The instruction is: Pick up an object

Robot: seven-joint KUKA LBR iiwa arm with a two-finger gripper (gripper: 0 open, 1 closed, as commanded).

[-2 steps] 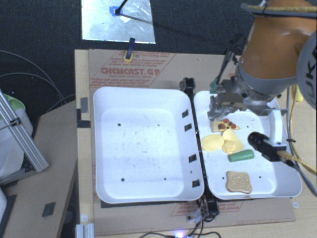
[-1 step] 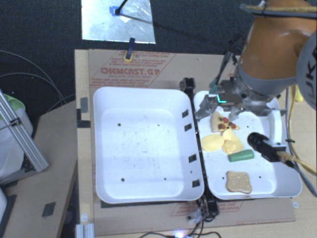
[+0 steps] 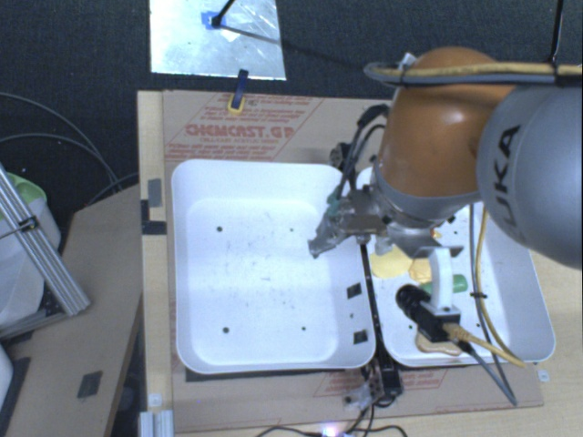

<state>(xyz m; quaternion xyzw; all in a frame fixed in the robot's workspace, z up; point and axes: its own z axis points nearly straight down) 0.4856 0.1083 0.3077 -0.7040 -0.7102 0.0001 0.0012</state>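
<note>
My gripper (image 3: 325, 235) hangs over the right edge of the left white bin (image 3: 246, 271), just left of the seam between the two bins. Nothing shows in its grasp. In the right bin (image 3: 533, 326), partly hidden under my wrist, lie a pale yellow flat object (image 3: 391, 264), a second yellow piece (image 3: 421, 269) and a small green object (image 3: 458, 284). All of these sit to the right of the gripper and a little nearer the front. The bulky orange and grey arm hides the far part of the right bin.
The bins rest on a cardboard sheet (image 3: 246, 127) on the bench. A shiny metal plate (image 3: 217, 25) lies at the back. An aluminium frame (image 3: 36, 253) stands at the left edge. Cables trail at the front near the bins' seam (image 3: 378, 385).
</note>
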